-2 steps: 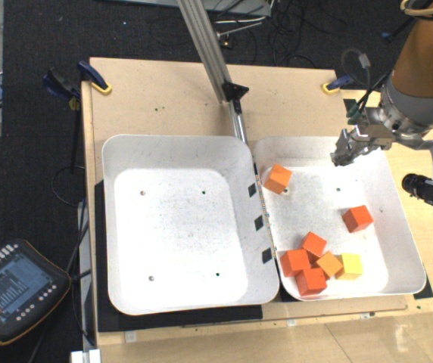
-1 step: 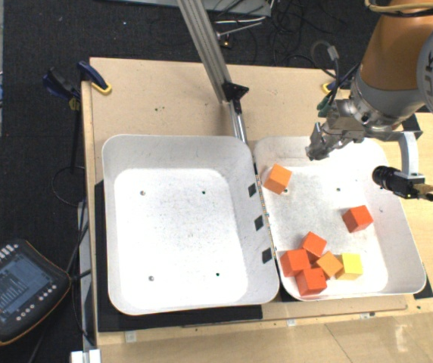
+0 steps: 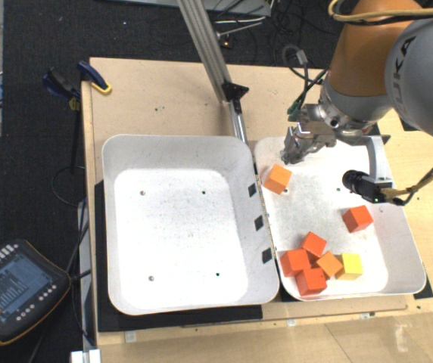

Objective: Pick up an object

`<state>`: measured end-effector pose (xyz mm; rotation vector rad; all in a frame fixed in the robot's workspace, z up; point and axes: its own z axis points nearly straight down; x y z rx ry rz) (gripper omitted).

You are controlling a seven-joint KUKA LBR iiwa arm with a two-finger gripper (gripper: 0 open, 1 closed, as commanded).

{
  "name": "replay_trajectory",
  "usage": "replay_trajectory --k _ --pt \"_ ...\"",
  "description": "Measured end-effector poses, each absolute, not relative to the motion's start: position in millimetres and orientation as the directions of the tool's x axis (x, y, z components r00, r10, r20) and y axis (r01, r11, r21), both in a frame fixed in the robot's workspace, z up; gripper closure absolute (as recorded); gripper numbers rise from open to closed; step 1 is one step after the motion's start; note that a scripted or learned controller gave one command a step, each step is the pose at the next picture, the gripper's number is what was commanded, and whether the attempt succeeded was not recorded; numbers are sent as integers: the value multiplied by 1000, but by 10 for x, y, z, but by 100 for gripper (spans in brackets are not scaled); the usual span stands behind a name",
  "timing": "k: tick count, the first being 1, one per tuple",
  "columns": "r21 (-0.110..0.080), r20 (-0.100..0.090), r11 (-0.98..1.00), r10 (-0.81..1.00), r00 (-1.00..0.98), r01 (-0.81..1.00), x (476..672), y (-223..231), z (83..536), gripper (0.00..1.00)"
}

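step: approach for a pick; nothing is seen held yet, so the lift is judged not yet started.
gripper (image 3: 298,148): seen in the far part of the right bin (image 3: 398,237), hung from the grey arm (image 3: 421,66) with the orange band (image 3: 368,40) above the wrist; tips pointed down toward the bin floor. Whether it is released or clenched cannot be told from this slant.
nearest target: light orange cube (image 3: 278,179), lying alone by the right bin's left wall, just near-left of the gripper, apart from it. No contact is seen.
other candidates: red-orange cube (image 3: 357,218) alone toward the right side of the same bin; a cluster of orange cubes (image 3: 307,262) with one yellow cube (image 3: 350,265) at the near end, touching one another.
left bin (image 3: 126,165): no blocks are seen in it.
how it should be done: the light orange cube is judged the best pick, being isolated and closest. The gripper should be centred over the cube before descent, since at present it sits off to the far-right of it. The closing line should be squared to two flat faces, as the cube lies turned at an angle.
risk: the bin wall is close on the cube's left, so one tip may catch the rim or push the cube against it. The cluster is better avoided, since neighbours leave little room.
check: the cube should be seen between the tips before the lift is counted.
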<state>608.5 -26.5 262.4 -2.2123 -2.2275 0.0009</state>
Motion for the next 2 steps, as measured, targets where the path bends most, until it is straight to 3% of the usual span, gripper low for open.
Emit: replay_trajectory --k 1,2 --pt "-2 1 8 1000 -8 1000 6105 262 2513 100" --pt "1 0 6 1000 -6 1000 6316 659 2340 100"
